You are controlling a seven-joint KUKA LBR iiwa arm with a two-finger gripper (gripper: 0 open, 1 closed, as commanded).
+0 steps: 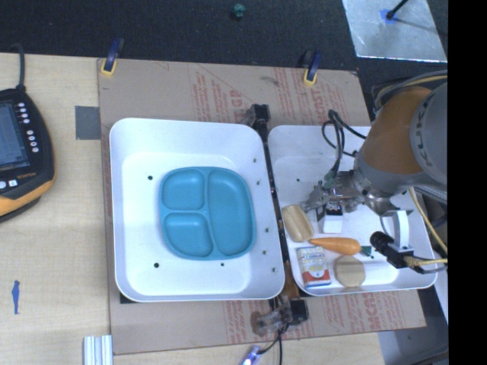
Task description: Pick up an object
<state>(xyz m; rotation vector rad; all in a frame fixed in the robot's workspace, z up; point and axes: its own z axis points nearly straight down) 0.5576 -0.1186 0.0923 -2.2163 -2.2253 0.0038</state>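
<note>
Grey robot arm (pixel 403 143) reaches into the right bin (pixel 304 147), its gripper (pixel 332 204) low over a small white block (pixel 332 222); whether the claw is open cannot be told. Nearby lie a carrot (pixel 335 244), bread roll (pixel 297 223) and small carton (pixel 313 268). A blue divided plate (pixel 207 212) sits in the left bin (pixel 129 204).

Faint red print, too blurred to read, along the cardboard sheet (pixel 228 90) at twelve o'clock.
</note>
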